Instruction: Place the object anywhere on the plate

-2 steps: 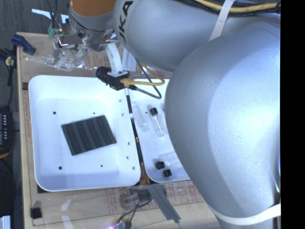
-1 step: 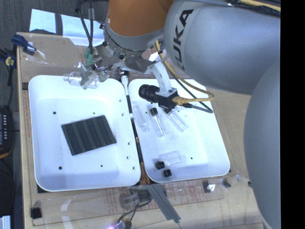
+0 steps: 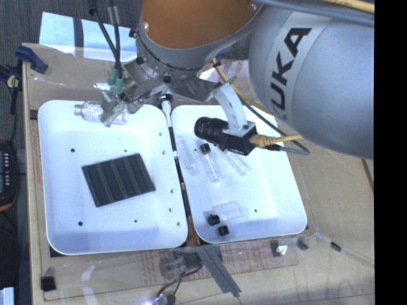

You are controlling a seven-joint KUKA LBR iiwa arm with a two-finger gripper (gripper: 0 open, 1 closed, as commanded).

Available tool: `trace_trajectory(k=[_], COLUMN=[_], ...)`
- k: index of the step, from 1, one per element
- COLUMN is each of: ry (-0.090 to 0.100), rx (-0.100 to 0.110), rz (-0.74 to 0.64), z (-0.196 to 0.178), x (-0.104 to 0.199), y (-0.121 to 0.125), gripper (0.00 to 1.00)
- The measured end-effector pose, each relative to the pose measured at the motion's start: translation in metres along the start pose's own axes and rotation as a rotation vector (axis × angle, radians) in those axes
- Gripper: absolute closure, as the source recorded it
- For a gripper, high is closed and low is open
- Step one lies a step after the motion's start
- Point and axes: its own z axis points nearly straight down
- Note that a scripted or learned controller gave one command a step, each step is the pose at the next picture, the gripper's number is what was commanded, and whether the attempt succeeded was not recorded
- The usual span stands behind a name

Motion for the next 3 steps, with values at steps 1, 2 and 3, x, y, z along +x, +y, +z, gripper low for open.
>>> trace_trajectory(k=[1, 2, 3], ry=[0.001, 0.000, 0.000], rx=[0.001, 0.001, 0.001], rz=[-0.117, -0.125, -0.133], z=[0.001, -0.010, -0.021], x=[-0.040, -0.038, -0.037], y=[-0.069, -0.067, -0.066], gripper=[1.00, 1.00, 1.00])
